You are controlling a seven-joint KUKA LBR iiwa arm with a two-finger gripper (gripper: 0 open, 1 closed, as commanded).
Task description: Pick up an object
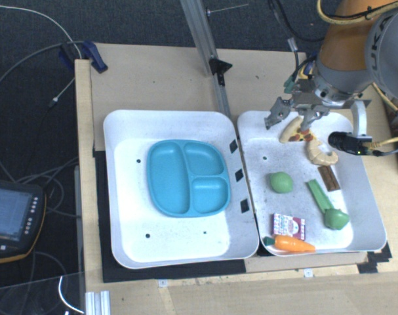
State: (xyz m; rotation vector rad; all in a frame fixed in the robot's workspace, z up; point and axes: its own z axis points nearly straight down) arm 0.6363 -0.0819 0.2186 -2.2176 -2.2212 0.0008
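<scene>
While the jaws (296,115) hang spread and empty over the far end of the right bin (372,205), this looks like the approach step, nothing gripped yet. Nearest candidates: banana (291,131) just below the fingers, beige piece (320,153) beside it. Green ball (280,182), green scoop (328,207), carton (288,226) and carrot (293,244) lie nearer the camera. Blue tray (187,177) sits in the left bin (123,176). Next likely: descend, straddle banana, close.

Glossy blue plastic plate (187,178) in matt white bin (120,176) on wooden bench (153,77).
</scene>
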